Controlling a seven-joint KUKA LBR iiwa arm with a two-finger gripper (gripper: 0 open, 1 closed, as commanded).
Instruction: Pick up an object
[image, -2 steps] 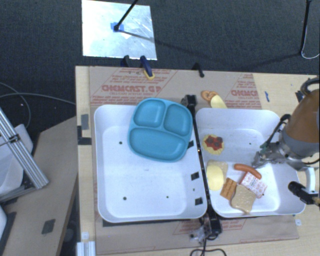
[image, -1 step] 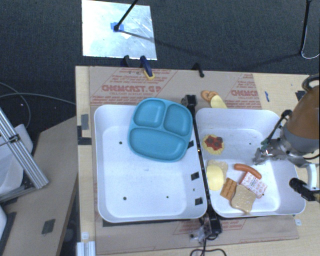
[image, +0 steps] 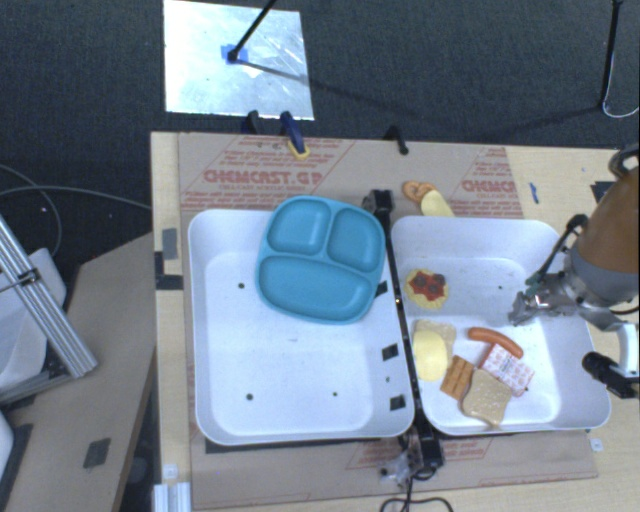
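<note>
toast slice (image: 487, 399) lying at the near end of the right bin (image: 585, 405), pale brown and squarish, touching a red-and-white wrapped packet (image: 509, 371) on its far right. just left of these, a ridged tan cracker-like piece (image: 457, 377), and farther left again a pale yellow rounded lump (image: 430, 353) resting against a whitish slab beside the divider.

a little farther in, toy sausage (image: 495, 341): orange-red, smooth, slim, rounded at both ends, lying free on the white floor with its long axis running from far-left to near-right. judged the likeliest thing to pick, being the closest loose item to the gripper (image: 524, 306). lies just near and left of the fingertips, apart from them, so any grasp calls for a short drop toward the near side and a wrist turn to set the fingers across the narrow width rather than along the length.

gripper hanging low over the middle right of the bin, nothing between its fingers; spread or pressed together, cannot tell at this scale.

farther still, a small pizza-like round (image: 427, 287) with red topping, well left of the gripper. beyond the bin's far rim, a yellow and orange toy (image: 430, 199) on the cardboard.

in the left bin (image: 230, 400), a blue divided plate (image: 322, 259) at the far right corner.
</note>
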